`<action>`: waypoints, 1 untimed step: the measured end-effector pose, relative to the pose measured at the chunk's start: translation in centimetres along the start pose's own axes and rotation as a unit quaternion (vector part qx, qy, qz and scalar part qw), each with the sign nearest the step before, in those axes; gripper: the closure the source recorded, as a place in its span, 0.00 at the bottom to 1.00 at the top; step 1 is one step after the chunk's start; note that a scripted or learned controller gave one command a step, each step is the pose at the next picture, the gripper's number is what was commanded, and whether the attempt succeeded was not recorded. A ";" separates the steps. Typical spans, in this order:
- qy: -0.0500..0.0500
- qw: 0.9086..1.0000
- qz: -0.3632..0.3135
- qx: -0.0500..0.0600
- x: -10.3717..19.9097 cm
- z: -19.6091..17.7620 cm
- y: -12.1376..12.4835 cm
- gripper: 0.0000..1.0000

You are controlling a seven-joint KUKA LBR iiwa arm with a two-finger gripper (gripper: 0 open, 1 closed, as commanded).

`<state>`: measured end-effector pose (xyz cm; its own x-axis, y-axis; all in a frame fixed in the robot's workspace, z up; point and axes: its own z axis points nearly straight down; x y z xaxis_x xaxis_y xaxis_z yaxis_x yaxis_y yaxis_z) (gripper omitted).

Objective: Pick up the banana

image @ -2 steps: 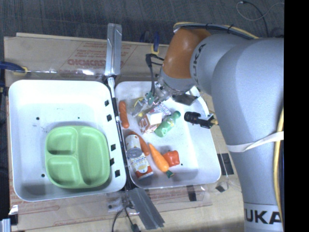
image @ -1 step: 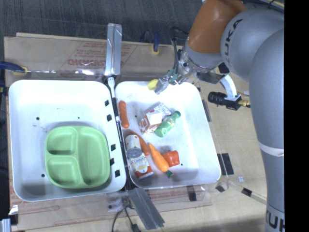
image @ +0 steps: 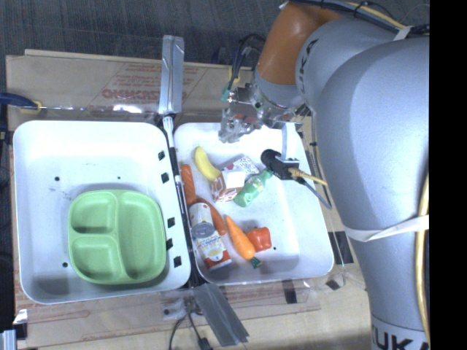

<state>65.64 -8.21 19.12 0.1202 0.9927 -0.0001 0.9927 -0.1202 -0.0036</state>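
The grey arm (image: pixel 365 144) with its orange band fills the side behind the gripper (image: pixel 235 127), which hangs over the far edge of the right bin (image: pixel 310 246); whether it is wide or narrow cannot be told from this blurred metal end, and nothing is seen held in it. The left bin (image: pixel 44 195) lies well off to the gripper's far side and carries a green divided plate (image: pixel 117 235). Both bins rest on the surface (image: pixel 87 79), which is covered in printed cardboard. Nearer the viewer than the gripper, a bottle (image: pixel 206 235) lies along the right bin's inner wall, with an orange carrot (image: pixel 240 239) and a red pepper (image: pixel 260 238) beside it. The banana (image: pixel 206 163) lies just below the gripper, apart from it, tilted, next to a small carton (image: pixel 228 184) and a green bottle (image: pixel 252 189).
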 end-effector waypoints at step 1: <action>0.000 1.000 0.000 0.000 0.0 0.0 0.0 0.00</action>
<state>65.64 -8.20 19.13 0.1198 0.9928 -0.0001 0.9928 -0.1198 -0.0038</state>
